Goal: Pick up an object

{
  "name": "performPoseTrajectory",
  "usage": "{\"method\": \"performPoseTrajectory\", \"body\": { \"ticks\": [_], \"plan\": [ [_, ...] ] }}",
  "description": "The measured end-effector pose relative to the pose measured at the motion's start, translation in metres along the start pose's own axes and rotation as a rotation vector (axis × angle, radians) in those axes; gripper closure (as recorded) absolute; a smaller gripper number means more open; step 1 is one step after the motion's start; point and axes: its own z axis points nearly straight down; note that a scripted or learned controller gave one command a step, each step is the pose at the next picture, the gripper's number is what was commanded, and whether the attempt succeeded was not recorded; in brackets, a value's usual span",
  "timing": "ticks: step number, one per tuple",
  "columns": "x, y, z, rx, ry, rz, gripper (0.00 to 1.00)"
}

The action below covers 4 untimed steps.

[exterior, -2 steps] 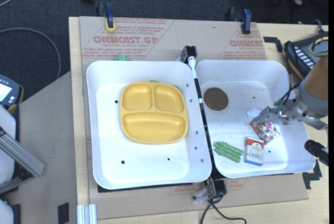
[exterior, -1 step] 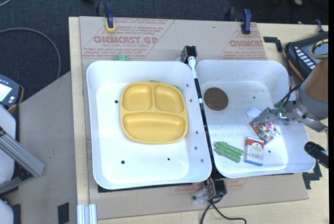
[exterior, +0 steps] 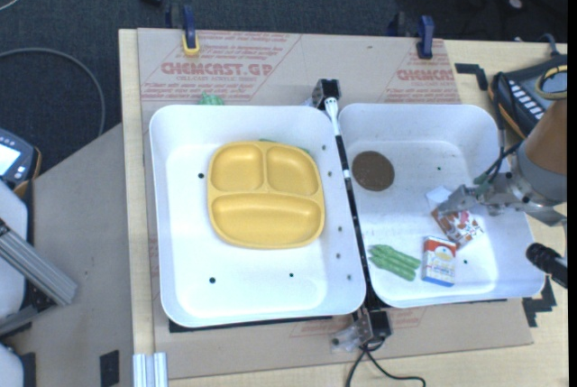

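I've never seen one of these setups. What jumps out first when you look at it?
The yellow divided plate catches the eye, lying alone in the left white bin. In the right white bin lie a brown round disc, green pea pods and a small red-and-white packet. The arm's pincer reaches in from the right, over a crinkly red-and-white wrapper.

The grey arm with its orange band (exterior: 545, 155) is cut off by the right edge. The gripper (exterior: 464, 196) overlaps a crinkled red-and-white wrapper (exterior: 458, 225); its grasp is unclear.
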Motion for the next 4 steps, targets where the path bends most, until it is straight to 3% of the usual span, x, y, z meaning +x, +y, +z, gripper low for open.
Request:
{"method": "performPoseTrajectory", "body": {
  "ticks": [2,3,4],
  "plan": [
    [0.007,-0.001,0.0,0.0,-0.011,0.004,0.0],
    [0.016,0.005,-0.015,-0.005,0.006,-0.004,1.0],
    [0.079,0.042,-0.031,0.031,0.007,-0.007,1.0]
  ]
}}
